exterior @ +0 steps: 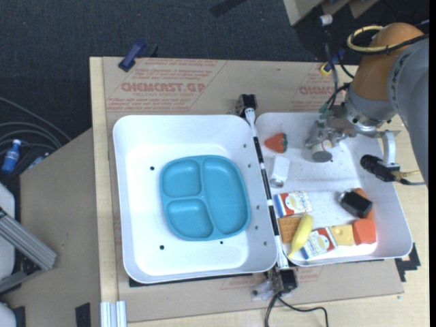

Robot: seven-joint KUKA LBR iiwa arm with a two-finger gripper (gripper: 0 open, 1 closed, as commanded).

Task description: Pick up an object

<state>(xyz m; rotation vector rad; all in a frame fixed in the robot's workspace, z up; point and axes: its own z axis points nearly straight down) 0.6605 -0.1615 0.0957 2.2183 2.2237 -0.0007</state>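
Grey arm with orange band enters over the right white bin from the desk's right edge; gripper hangs low over that bin's far part, near the far wall. Cannot tell from the view how the gripper is set; nothing seen gripped. Nearest item: red strawberry-shaped toy, just beside the gripper toward the bin's left wall, apart from it. Small white block lies nearer the front, by the same wall. Front half of the bin: white-and-red carton, yellow banana-shaped toy tilted over an orange piece, second printed carton, orange block, black block toward the right wall. Left white bin holds a blue three-compartment plastic plate at centre, lying flat.
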